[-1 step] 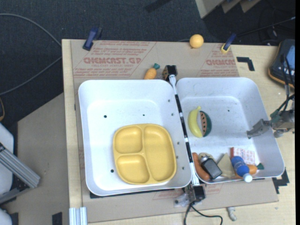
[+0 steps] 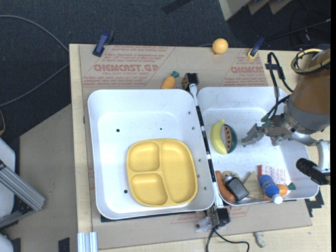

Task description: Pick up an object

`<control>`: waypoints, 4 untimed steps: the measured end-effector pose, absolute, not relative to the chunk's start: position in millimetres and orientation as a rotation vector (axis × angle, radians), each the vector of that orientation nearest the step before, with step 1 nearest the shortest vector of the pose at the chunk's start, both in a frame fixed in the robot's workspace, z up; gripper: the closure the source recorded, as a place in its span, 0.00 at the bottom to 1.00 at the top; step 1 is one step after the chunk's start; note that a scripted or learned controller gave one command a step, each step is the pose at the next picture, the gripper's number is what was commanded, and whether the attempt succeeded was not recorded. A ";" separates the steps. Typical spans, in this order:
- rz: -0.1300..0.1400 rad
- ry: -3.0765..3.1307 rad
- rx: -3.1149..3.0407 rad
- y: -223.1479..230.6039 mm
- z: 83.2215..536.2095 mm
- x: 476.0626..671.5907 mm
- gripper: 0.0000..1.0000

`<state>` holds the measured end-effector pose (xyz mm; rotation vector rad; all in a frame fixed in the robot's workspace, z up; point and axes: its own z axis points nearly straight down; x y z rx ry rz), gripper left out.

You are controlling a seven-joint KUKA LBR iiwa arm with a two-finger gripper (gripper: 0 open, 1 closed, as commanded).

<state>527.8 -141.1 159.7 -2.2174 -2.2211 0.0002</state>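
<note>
My gripper [image 2: 251, 135] hangs over the middle of the right bin [image 2: 252, 96], its fingers pointing left and standing open with nothing between them. Just to its left lies a yellow and green watermelon-slice toy [image 2: 222, 137], a short gap away. Along the bin's front wall lie an orange carrot-like toy [image 2: 223, 189], a black block [image 2: 237, 187], a blue bottle with a white cap [image 2: 270, 187] and a red and white packet [image 2: 272, 171]. The left bin [image 2: 110, 109] holds a yellow divided plate [image 2: 160, 171].
A small orange toy [image 2: 169, 81] and a black piece [image 2: 190, 79] sit on the bench behind the bins. An orange ball [image 2: 220, 45] rests at the bench's far edge. Blue clamps [image 2: 102, 43] hold the back corners. Cables loop beside the arm at right.
</note>
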 end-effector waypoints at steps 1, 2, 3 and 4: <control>0.000 -2.224 -2.224 -95.4 85.2 572.4 0.00; 0.000 -2.224 -2.222 -105.0 84.6 589.0 0.00; 0.002 -2.222 -2.223 -94.6 85.1 587.1 0.00; 0.000 -2.223 -2.222 -94.1 94.8 587.3 1.00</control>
